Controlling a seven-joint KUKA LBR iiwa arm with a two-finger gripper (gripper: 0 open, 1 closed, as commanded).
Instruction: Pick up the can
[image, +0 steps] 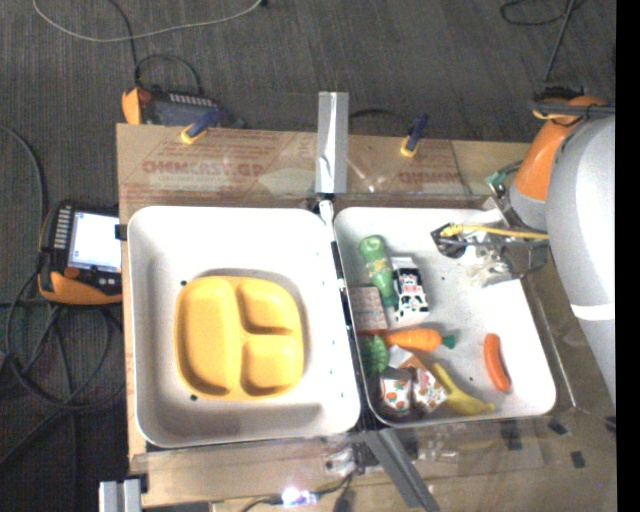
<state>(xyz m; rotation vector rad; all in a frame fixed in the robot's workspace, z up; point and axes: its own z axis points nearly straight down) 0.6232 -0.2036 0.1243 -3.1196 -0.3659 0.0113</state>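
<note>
The counter (250, 170) carried 2 white bins side by side; the left bin (142, 300) held 1 yellow tray (240, 335) with 3 compartments, lying flat in its middle. The arm (590, 230) came in from the right, and the gripper (492, 266) sat over the upper right corner of the right bin (470, 320); whether it was wide or narrow could not be told, and nothing was seen in it.

The can (366, 303) lay against the left wall of the right bin, about halfway down, well apart from the gripper; it lay just below a green bottle (376, 260) and just beside a small cow-patterned carton (408, 290) on its right. A carrot (415, 340) lay crosswise just below the can and carton, with a small green thing (373, 353), too unclear to name, at its left end. 2 strawberry-printed packets (412, 390) lay at the lower edge, touching a banana (462, 396) on their right; a sausage (496, 362) lay alone toward the right side.
</note>
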